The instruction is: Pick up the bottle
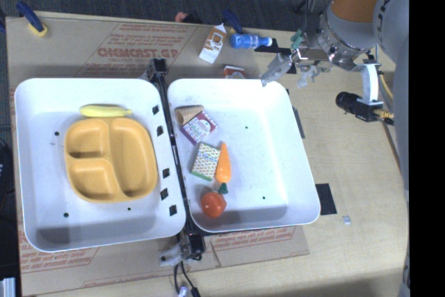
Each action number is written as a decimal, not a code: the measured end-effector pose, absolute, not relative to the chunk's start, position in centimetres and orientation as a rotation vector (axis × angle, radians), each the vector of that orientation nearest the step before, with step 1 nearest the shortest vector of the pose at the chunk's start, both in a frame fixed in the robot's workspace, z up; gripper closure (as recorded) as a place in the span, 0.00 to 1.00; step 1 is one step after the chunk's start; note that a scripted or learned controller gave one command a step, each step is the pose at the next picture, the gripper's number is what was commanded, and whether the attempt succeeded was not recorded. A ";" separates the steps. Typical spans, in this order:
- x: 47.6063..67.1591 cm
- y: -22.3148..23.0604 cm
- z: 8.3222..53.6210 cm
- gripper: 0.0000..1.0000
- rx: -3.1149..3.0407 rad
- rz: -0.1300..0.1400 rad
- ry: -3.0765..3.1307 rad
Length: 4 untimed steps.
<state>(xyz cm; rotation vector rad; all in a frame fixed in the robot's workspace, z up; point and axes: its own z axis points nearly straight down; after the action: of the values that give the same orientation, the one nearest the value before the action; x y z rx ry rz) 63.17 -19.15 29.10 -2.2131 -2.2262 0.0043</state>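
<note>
— Lying where? Bottle (251, 42) resting flat on the cardboard (139, 45) behind the right bin (295, 149), outside both bins.

— Gripper (284, 71)? Hovering above that bin's back corner, near the bottle, fingers spread, holding nothing; probably lining up.
</note>
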 end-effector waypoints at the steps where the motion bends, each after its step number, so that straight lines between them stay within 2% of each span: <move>1: 63.2 -19.1 30.1 1.00 -2.206 0.007 -2.231; 2: 55.8 -21.1 27.2 1.00 -1.978 0.004 -2.437; 3: 52.5 -21.0 15.1 1.00 -2.099 0.004 -2.330; 4: 47.6 -18.1 13.3 1.00 -1.711 0.001 -2.628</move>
<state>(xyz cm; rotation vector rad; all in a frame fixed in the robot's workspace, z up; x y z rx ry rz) 47.60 -18.14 13.28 -1.7109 -2.6282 0.0012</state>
